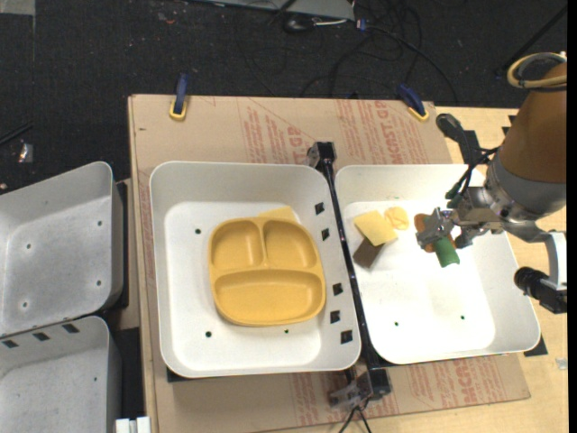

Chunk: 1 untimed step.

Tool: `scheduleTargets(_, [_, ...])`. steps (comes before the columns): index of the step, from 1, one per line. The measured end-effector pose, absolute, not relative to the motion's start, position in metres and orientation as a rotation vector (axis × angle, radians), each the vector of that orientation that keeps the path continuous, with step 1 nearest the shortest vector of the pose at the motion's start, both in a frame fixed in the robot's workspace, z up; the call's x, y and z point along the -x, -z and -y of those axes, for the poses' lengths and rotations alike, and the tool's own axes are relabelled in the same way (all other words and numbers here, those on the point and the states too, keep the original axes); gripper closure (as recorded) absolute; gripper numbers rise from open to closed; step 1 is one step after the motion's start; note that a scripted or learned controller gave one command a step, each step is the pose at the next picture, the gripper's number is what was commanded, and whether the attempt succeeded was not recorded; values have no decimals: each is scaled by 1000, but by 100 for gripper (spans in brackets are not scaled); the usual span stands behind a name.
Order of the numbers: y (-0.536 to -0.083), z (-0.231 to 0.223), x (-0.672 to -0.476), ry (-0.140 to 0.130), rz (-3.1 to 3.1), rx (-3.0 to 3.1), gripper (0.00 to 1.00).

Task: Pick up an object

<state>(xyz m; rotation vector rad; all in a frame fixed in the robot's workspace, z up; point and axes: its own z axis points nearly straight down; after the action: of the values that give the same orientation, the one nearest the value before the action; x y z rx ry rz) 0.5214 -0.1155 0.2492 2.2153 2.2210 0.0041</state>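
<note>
Where the end effector (436,238) hangs: green object (447,257) beneath.

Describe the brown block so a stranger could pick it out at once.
Look in the right bin, toward its upper left near the divider between the bins. There a yellow wedge lies with a pale yellow piece beside it. The brown block sits just below the wedge, the only dark brown thing there.

Faint red mirrored lettering on the cardboard sheet (270,124); too blurred to read.
</note>
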Motion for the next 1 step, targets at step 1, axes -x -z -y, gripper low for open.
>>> scheduleTargets(1, [-237,62,-539,-1,-2230,-2213,100])
